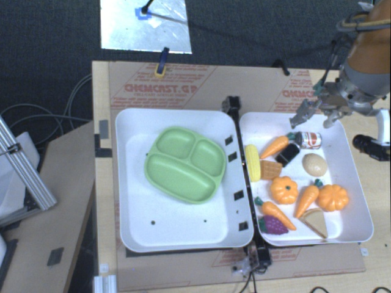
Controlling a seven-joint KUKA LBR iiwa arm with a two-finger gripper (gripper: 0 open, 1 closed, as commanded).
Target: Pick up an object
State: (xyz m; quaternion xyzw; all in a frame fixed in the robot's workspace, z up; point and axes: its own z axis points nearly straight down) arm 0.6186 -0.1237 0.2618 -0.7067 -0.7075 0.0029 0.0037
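"CHEMCAST G P" is printed in red on the board (160, 89) behind the bins. The left bin (137, 224) holds a green plate (185, 163). The right bin (360, 218) holds toy food: corn (252, 162), carrots, pumpkins (285, 190), a can (310, 140). The gripper (317, 116) hovers released above the can, grasping nothing.

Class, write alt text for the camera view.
A gripper, open, hovers over the right white bin of toy food; the left bin holds a green divided plate.
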